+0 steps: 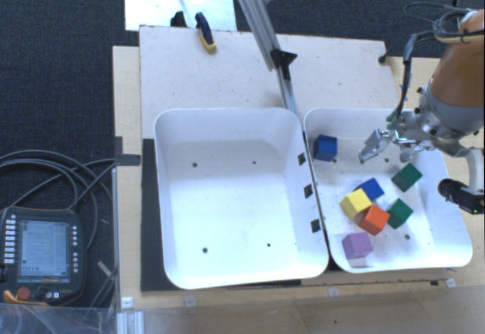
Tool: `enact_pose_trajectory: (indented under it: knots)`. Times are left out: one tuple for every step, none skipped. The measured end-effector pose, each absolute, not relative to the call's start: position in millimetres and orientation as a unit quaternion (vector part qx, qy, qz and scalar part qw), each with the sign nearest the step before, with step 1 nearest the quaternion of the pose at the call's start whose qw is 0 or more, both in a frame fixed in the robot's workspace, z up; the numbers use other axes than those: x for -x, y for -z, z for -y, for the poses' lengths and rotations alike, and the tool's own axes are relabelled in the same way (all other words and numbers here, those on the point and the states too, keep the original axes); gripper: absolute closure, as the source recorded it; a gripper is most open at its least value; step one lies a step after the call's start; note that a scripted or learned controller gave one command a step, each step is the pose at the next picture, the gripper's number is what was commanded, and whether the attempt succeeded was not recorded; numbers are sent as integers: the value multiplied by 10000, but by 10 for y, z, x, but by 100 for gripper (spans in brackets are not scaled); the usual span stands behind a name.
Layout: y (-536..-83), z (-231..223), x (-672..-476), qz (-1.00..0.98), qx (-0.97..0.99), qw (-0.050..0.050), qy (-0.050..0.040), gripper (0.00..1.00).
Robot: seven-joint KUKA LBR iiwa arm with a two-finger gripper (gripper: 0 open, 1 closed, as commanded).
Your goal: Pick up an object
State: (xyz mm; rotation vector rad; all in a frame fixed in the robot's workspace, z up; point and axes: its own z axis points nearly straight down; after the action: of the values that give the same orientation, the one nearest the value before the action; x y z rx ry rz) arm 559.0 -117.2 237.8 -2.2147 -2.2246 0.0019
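- Two shallow white bins are seen side by side on the bench; the right bin [447,238] is taken as the landmark, and the left bin [227,204] lies against its left wall.
- The grey arm [455,90], with its orange band, is seen reaching in over the right bin's upper right edge.
- The gripper [373,149] is seen above the upper middle of the right bin's floor, its fingers pointing down and to the left.
- How far the claw stands open cannot be told, and nothing can be made out between its tips.
- A dark blue cube [326,147] is found in the right bin's upper left corner, left of the gripper and apart from it.
- A dark green cube [407,176] is placed toward the right bin's right side, below the wrist.
- A cluster is seen at the right bin's middle: a blue cube [371,188], a yellow cube [355,204] just below and left of it, an orange cube [373,220] touching the yellow one, and a second green cube [399,213] just right of the orange one.
- A purple cube [357,246] is set near the right bin's lower wall, below the cluster.
- A teach pendant [42,253] with cables is seen far left of the right bin, beyond the left bin.
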Motion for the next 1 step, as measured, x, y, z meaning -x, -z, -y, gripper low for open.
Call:
enact_pose_trajectory:
  knots:
    - [-2399, 1174, -5598, 7081, 7061, -5, 6, 0]
